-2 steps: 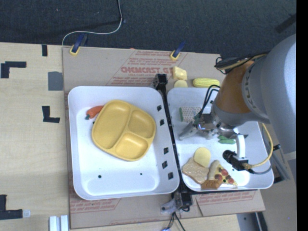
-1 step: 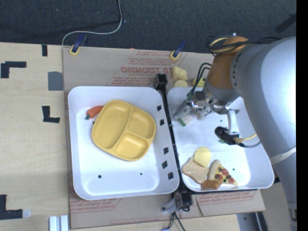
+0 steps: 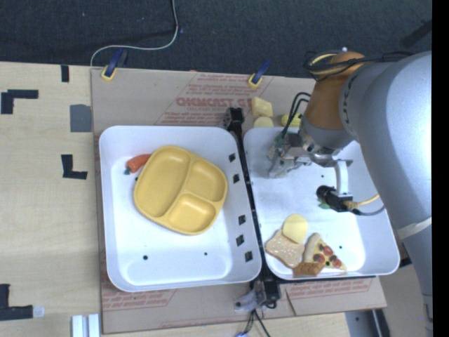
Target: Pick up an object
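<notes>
Grey robot fingers (image 3: 278, 161) low in right white plastic bin (image 3: 372, 248), upper middle of frame, cannot tell if wide or narrow, yellow plastic divided plate (image 3: 181, 189) in left white bin (image 3: 119, 258)

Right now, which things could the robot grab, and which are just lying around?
Could be grabbed:
- gripper, low in the right bin
- toast slice
- pizza slice
- pale yellow round piece
- carrot in the left bin
- yellow divided plate

Just lying around:
- yellow pieces behind the bins
- white cable
- clamps
</notes>
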{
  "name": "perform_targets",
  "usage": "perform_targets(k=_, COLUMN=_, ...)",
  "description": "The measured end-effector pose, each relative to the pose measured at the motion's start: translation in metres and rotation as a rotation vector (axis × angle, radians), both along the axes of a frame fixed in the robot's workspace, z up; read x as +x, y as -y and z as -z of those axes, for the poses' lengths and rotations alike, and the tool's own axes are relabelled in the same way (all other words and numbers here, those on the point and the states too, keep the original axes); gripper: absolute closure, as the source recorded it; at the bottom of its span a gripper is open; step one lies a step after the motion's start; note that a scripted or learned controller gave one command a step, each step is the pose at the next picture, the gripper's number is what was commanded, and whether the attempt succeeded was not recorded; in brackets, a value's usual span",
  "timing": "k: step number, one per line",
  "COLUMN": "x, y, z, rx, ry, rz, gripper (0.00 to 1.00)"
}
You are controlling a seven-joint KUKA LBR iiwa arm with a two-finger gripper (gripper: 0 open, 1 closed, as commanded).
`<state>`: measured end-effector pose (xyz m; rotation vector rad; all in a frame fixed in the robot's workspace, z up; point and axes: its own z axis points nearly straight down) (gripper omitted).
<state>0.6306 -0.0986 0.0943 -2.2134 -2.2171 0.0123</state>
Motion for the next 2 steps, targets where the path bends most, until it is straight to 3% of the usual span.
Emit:
perform_targets(k=1, x=0.001, y=0.0, z=0.0, rx=-0.002, ry=0.002, rz=0.0, gripper=0.0)
perform_targets(k=2, x=0.037, y=-0.003, z=0.01, rx=-0.004, ry=0.004, rz=-0.002, gripper=0.0)
